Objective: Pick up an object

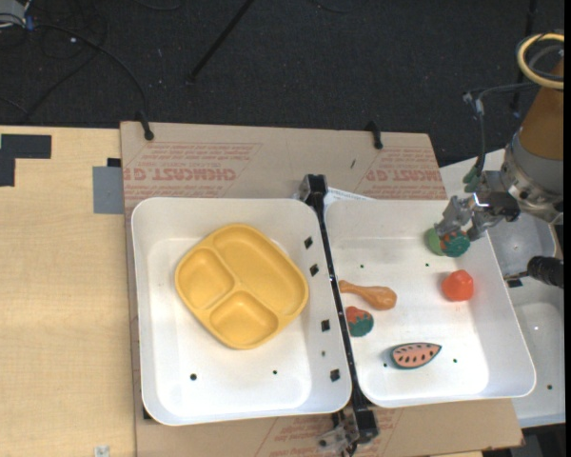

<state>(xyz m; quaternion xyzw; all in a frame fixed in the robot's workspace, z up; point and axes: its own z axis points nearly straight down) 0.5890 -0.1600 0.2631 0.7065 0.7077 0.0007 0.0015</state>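
In the right bin [514, 369], my gripper [454, 225] is low over the far right part, directly above a small green round object [448, 246]. That object sits right at the gripper's tip; whether it is gripped cannot be made out. A red rounded piece [459, 286] lies just in front of it. Farther left are an orange drumstick-shaped toy [371, 295] and a small red and green piece [360, 323]. A watermelon slice [416, 355] lies nearer the front.
A yellow divided plate [241, 284] rests in the left bin [162, 369]. A black divider [328, 293] runs between the bins. The arm's grey body with its orange band [542, 122] stands over the right bin's far right corner.
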